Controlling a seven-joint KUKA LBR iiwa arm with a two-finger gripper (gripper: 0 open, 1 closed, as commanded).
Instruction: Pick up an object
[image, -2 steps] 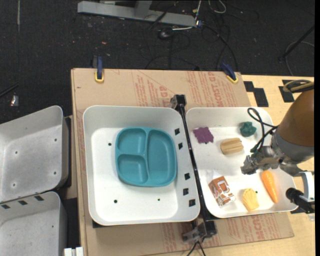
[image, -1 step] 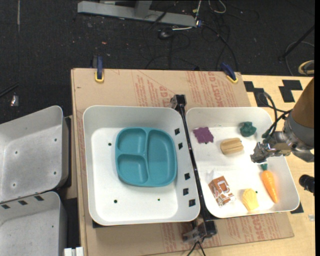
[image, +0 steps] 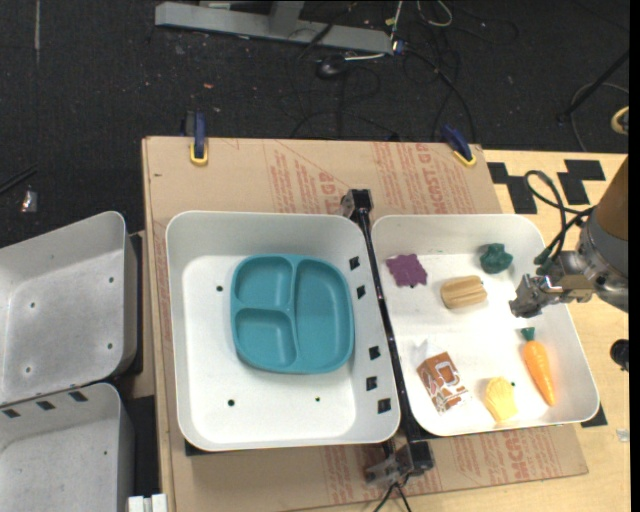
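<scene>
Camera view: two shallow white bins are seen side by side on the bench; the left bin (image: 195, 400) occupies the centre of the frame and the right bin (image: 470, 420) the centre right; a teal divided plate (image: 293, 314) lies in the left bin, near its middle; six small objects are spread in the right bin: a purple piece (image: 406, 269) at upper left, a tan bread roll (image: 464, 292) just right of it, a dark green piece (image: 495, 258) at the upper right corner, an orange carrot (image: 540, 371) along the right side, a yellow piece (image: 501, 399) at lower right, and a brown-and-white packet (image: 443, 381) at lower centre; the gripper (image: 527, 303) is located at the right edge of the right bin, between the dark green piece and the carrot, just above the carrot's green tip; nothing is seen between its fingers; whether they are spread or pressed together cannot be told
</scene>
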